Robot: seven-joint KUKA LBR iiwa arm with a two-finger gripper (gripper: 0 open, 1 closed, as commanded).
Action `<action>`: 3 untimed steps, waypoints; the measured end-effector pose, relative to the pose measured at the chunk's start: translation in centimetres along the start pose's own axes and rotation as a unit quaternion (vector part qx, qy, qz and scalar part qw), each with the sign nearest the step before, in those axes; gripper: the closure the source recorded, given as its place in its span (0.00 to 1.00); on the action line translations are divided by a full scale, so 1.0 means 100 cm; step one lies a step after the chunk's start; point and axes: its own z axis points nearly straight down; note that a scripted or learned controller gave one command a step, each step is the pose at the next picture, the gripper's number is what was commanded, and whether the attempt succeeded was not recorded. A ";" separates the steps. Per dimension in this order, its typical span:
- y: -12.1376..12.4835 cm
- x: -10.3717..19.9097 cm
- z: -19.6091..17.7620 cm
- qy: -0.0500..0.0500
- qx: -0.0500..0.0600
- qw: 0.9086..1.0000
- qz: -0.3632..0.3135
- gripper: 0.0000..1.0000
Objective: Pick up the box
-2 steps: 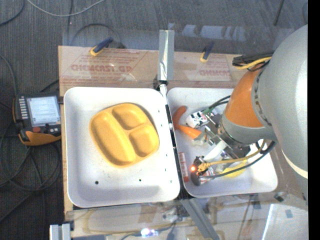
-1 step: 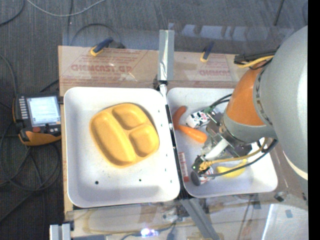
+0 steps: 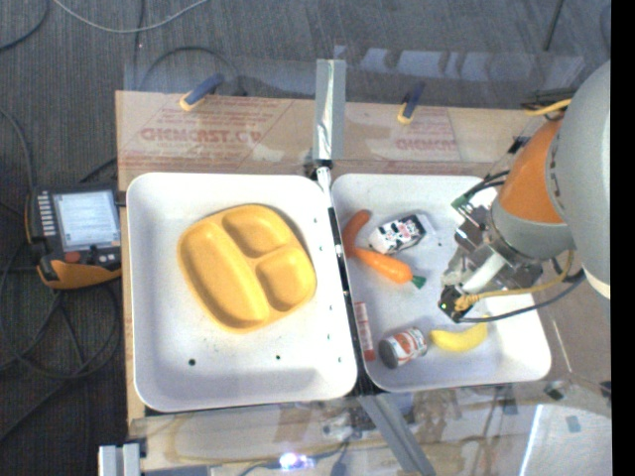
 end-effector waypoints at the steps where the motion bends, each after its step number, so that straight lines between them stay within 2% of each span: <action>1: 0.013 0.014 0.070 0.005 -0.005 0.993 -0.114 1.00; 2: -0.030 0.060 -0.104 0.001 -0.001 0.999 0.036 1.00; 3: 0.002 0.025 -0.008 0.000 0.001 1.000 0.001 1.00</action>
